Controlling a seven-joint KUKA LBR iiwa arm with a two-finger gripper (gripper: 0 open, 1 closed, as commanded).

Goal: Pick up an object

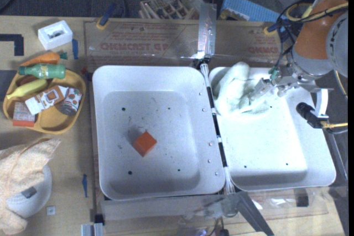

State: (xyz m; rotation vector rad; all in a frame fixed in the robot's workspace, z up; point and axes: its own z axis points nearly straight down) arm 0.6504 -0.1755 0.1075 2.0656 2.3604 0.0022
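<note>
The gripper [264, 89] sits over the far left part of the right bin [287, 166], reaching in from the right below the arm's orange band [315, 36]. Its metal tip is pressed into or right against a crumpled white cloth [235, 91] that lies bunched in that bin's far left corner, close to the divider between the bins. The pale cloth and the pale tool blur together there, so I cannot tell how far apart its tips stand, nor whether any cloth is caught between them.

In the left bin [110, 91] an orange block [145, 143] rests alone on the floor, a little left of and nearer than the centre, turned so one corner points toward the near edge. It is well apart from the gripper.

Left of the bins, on the bench, a yellow bowl [55, 121] holds toy food and small packets, with a green bottle [44, 71] lying across its far rim. A small white box [55, 34] stands farther back, and a beige cloth [25, 166] lies near the bowl's near side.
</note>
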